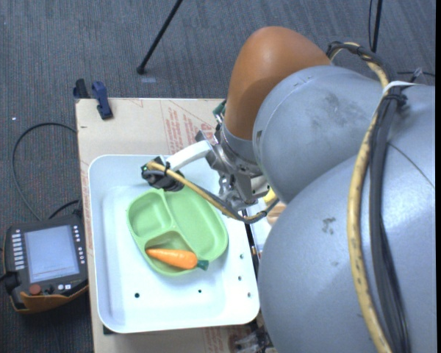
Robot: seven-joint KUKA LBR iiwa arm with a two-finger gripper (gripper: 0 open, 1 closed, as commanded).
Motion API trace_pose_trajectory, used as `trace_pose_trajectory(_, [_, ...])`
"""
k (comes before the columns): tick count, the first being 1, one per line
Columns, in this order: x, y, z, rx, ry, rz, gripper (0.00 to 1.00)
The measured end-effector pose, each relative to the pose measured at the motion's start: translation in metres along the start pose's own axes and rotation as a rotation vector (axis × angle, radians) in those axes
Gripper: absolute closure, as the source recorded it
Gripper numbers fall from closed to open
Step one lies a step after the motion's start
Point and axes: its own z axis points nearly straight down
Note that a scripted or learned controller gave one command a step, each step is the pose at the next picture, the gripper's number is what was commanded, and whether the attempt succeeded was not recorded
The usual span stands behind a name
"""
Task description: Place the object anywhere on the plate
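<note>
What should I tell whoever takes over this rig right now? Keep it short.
Gripper: low over the right side of the left bin, next to the plate's right rim and away from the carrot. I can't tell whether it is open or shut.
Carrot: lying in the green plate, in the compartment nearest the camera.
Done: the carrot is on the plate.
Left: probably only backing the arm away.
</note>
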Motion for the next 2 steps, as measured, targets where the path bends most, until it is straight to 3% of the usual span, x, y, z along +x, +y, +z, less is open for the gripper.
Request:
trace_pose_trajectory(1, [0.036,-0.051,-0.015,0.002,0.003,-0.032,1.0])
trace_pose_trajectory(2, [0.051,-0.04,0.038,0.0,-0.003,0.09,1.0])
